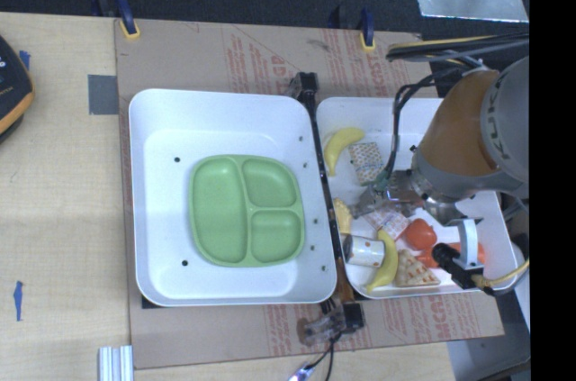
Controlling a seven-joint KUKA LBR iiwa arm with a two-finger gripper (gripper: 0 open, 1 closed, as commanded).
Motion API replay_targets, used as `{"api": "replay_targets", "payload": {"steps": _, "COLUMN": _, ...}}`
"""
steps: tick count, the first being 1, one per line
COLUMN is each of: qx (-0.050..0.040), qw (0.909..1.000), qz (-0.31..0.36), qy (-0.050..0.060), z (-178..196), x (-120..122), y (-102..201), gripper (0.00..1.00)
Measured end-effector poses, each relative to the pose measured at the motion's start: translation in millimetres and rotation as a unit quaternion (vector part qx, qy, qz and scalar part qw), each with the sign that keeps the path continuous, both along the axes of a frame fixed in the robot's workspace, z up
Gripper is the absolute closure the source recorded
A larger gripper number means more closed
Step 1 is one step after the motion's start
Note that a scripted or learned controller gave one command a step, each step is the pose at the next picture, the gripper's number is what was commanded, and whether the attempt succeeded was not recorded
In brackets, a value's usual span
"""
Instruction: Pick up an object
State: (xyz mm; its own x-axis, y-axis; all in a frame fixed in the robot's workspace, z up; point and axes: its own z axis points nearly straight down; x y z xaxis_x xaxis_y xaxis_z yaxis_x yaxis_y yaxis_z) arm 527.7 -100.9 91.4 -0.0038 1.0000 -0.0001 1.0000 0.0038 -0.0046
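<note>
Gripper [389, 193]: down in the right bin [335, 113], among the clutter; fingers' state cannot be told.
Arm [468, 131]: covers the bin's right half.
Near the gripper: patterned pouch [365, 159], banana [339, 145] above it; second banana [387, 262], waffle [416, 269], tomato [419, 234], white cup [364, 249] below.
Left bin [157, 190]: green tray [246, 209], well apart from the gripper.

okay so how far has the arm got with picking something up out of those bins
Done: the arm has reached over the right bin. In hand: nothing that I can see; its wrist hides the gripper. Left: the grasp and lift. The bananas lie in that bin, and the green plate sits in the left bin.
</note>
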Motion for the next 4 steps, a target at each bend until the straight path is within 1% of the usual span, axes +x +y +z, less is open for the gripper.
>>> {"api": "replay_targets", "payload": {"steps": 1, "qx": 0.0003, "qw": 1.0, "qz": 0.0, "qy": 0.0, "z": 0, "x": -52, "y": -14, "gripper": 0.0}}
{"api": "replay_targets", "payload": {"steps": 2, "qx": -0.0001, "qw": 1.0, "qz": 0.0, "qy": -0.001, "z": 1, "x": 24, "y": -59, "gripper": 0.0}}
{"api": "replay_targets", "payload": {"steps": 3, "qx": -0.0004, "qw": 1.0, "qz": 0.0, "qy": -0.002, "z": 68, "x": 50, "y": -112, "gripper": 0.0}}
{"api": "replay_targets", "payload": {"steps": 4, "qx": -0.0003, "qw": 1.0, "qz": 0.0, "qy": -0.004, "z": 4, "x": -12, "y": -112, "gripper": 0.0}}
